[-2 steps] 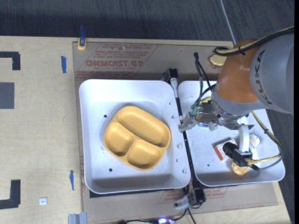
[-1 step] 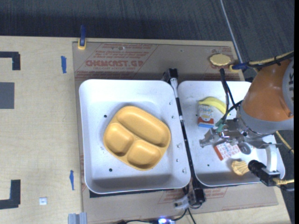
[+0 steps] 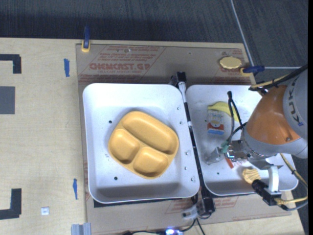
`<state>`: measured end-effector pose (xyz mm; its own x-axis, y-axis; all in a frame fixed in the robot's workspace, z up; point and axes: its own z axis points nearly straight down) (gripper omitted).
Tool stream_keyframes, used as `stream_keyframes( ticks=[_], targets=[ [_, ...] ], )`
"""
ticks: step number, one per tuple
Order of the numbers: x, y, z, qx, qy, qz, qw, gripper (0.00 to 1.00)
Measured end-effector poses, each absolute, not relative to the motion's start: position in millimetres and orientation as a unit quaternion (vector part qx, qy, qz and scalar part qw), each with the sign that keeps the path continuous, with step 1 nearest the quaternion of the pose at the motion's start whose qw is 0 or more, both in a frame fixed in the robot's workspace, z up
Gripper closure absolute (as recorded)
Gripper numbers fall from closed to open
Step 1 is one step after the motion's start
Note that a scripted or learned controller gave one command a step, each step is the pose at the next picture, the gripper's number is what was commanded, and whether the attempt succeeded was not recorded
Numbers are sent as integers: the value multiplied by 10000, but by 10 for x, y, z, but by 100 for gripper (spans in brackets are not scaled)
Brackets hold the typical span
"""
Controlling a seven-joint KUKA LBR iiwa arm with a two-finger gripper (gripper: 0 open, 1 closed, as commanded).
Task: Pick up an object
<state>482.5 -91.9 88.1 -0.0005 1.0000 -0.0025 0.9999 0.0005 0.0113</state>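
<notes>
My gripper (image 3: 215,155) hangs low over the left part of the right bin (image 3: 205,180), just below a small white carton (image 3: 215,121) with red and blue print. A yellow item (image 3: 221,106) lies behind the carton. Beside the gripper's right side shows a small red piece (image 3: 229,162), and a tan, pale-yellow object (image 3: 250,174) lies further right near the bin's front. The orange band (image 3: 271,124) of the arm covers the right part of this bin and hides what lies under it.
The left bin (image 3: 98,131) holds a large yellow three-compartment tray (image 3: 143,143) at its middle. A black divider rail (image 3: 190,131) runs between the bins. Cables trail off the wrist by the right bin's front right corner (image 3: 274,195). A tan disc (image 3: 230,62) lies on the cardboard behind.
</notes>
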Motion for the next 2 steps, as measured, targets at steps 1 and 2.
stream_keyframes(
  ticks=[1,2],
  targets=[
    [4848,-947,1002,7082,7059,40,104,100],
    [4847,-944,999,7079,7063,39,103,0]
  ],
)
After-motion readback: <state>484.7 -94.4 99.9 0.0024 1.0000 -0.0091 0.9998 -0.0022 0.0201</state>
